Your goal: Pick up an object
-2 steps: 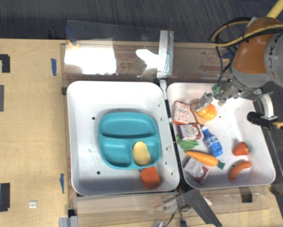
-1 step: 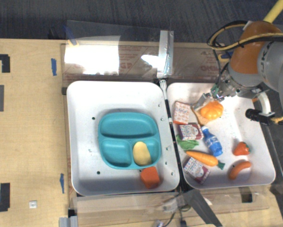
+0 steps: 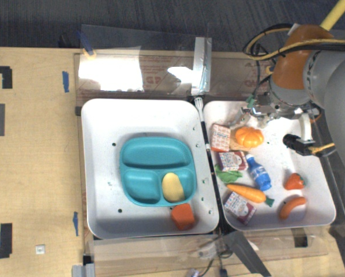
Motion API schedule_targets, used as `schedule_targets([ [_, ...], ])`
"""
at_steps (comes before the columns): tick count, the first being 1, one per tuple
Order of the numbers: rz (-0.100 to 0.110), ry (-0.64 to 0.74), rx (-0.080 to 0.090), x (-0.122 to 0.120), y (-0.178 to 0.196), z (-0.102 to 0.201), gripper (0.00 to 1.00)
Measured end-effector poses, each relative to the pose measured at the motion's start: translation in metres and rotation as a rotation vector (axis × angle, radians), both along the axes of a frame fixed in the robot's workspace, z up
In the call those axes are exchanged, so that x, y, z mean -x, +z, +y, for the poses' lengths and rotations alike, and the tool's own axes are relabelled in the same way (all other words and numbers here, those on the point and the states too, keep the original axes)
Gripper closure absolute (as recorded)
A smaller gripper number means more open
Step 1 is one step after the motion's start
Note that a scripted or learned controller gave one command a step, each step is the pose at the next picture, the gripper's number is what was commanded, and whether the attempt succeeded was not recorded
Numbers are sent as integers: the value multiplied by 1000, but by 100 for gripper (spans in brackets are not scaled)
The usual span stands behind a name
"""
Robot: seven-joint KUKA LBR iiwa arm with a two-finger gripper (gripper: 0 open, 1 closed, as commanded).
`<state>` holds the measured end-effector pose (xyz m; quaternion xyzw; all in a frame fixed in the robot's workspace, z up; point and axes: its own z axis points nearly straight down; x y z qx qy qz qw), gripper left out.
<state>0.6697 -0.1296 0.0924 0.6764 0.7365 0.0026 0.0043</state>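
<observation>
The gripper (image 3: 259, 109), its jaw state impossible to tell, hangs over the right bin's (image 3: 325, 212) far edge beside the pumpkin (image 3: 248, 137), seemingly lining up a pick there.

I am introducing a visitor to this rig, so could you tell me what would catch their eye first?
Probably the teal divided tray in the left bin, with a yellow potato-like piece in its lower right compartment. Next, the bright toy food in the right bin, notably the orange pumpkin and the carrot.
</observation>
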Motion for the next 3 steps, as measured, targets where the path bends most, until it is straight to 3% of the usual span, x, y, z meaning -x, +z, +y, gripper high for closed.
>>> schedule_targets([
  [1, 3, -34, -1, 1, 35, -7, 0],
  [2, 2, -150, 0, 5, 88, -67, 0],
  [3, 6, -171, -3, 2, 112, -16, 0],
])
